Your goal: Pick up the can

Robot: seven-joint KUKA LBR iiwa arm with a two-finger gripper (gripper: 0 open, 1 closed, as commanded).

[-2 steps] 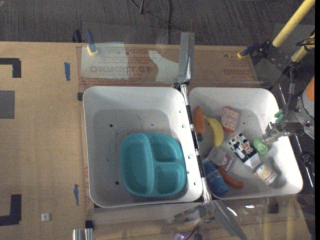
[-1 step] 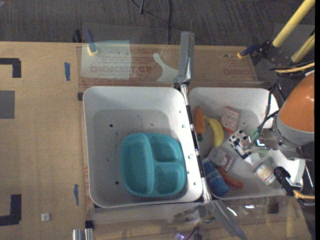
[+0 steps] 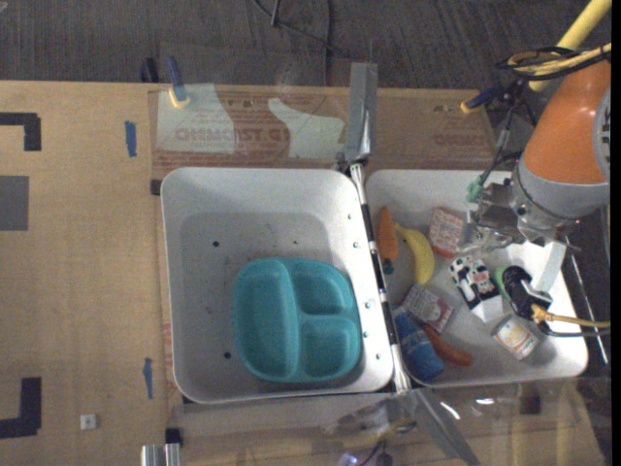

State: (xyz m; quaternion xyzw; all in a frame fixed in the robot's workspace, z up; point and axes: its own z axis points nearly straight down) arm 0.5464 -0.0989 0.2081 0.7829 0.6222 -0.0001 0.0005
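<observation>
Can [image 3: 515, 338] sits near the right bin's [image 3: 574, 362] front right corner; the gripper [image 3: 490, 221] hangs nearer the back edge, open or closed you cannot tell; descending, you might clip the black-and-white toy [image 3: 473, 280] beside its path, or push the can against the wall.

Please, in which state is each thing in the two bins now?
can: lying on its side, right bin, not held.
teal divided plate: flat, right way up, compartments empty.
banana: unpeeled, lying flat.
cow-patterned carton: lying on its side.
gripper: above right bin, apart from can.
</observation>
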